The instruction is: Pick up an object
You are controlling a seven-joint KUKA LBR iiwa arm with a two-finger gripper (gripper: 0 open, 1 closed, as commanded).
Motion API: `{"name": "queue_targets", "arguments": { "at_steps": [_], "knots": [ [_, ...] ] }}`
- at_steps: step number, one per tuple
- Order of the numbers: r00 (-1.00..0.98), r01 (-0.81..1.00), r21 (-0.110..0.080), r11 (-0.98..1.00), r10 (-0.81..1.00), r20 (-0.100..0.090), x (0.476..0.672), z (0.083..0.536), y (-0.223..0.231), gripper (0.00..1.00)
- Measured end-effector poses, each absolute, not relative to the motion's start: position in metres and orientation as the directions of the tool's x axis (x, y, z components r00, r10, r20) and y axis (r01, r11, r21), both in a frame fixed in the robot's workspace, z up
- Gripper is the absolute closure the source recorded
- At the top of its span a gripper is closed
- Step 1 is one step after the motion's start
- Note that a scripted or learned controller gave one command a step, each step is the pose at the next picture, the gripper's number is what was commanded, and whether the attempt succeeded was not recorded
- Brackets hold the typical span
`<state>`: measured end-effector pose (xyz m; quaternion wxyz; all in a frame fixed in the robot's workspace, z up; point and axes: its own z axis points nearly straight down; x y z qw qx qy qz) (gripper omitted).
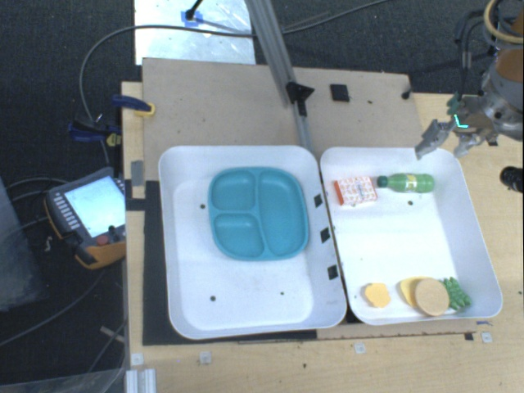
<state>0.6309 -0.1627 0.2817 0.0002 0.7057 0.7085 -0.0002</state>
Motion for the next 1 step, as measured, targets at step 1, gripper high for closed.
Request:
{"name": "queue_targets", "arguments": {
  "at_steps": [1],
  "knots": [
    [-0.004, 1.0, 0.002, 0.004, 1.0, -0.001, 0.6314, 0.283, -0.1626, 0.0]
  ]
}}
